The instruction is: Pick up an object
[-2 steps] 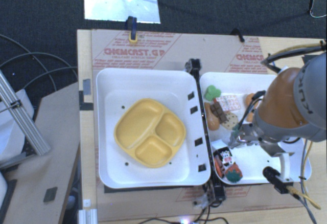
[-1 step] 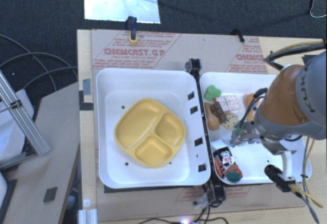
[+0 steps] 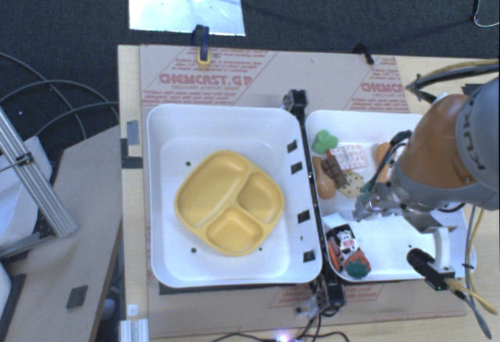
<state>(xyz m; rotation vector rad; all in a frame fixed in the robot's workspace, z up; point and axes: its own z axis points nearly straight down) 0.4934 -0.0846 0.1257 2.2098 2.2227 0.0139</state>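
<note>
Closest stuff: down at the front edge of the right-hand shallow white bin (image 3: 461,270) there's a little pile, a small black-and-white cow-looking toy (image 3: 342,239) sitting on a red-and-green veggie-shaped toy (image 3: 353,263).
Arm: grey with the orange band (image 3: 437,149), reaching in from the right and hanging low over the middle of the right bin.
End effector: (image 3: 366,206) it's down near the bin floor, just beside the snack pile, but the tip is small and dark from this angle, so honestly can't tell whether it's apart or together, and I see nothing clamped in it.
Task object: no clear pick yet. Candidates all sit in the right bin's left half, touching or nearly touching each other.
Progress: my read is we're at the reach/descend stage. Nothing lifted, so the grab and the lift are both left.
Bins: 2, side by side on the brown cardboard-covered counter (image 3: 258,71).
Left bin contents: left-hand white bin (image 3: 168,130) holds 1 yellow three-compartment plastic tray (image 3: 228,201).
Right bin contents: 1 green leafy plastic toy (image 3: 325,142), 1 white printed packet (image 3: 351,154), 1 brown chocolate-bar piece (image 3: 333,171), 1 orange rounded thing (image 3: 381,153), plus the 2 front toys. Roughly 6; the clump may hide more.
</note>
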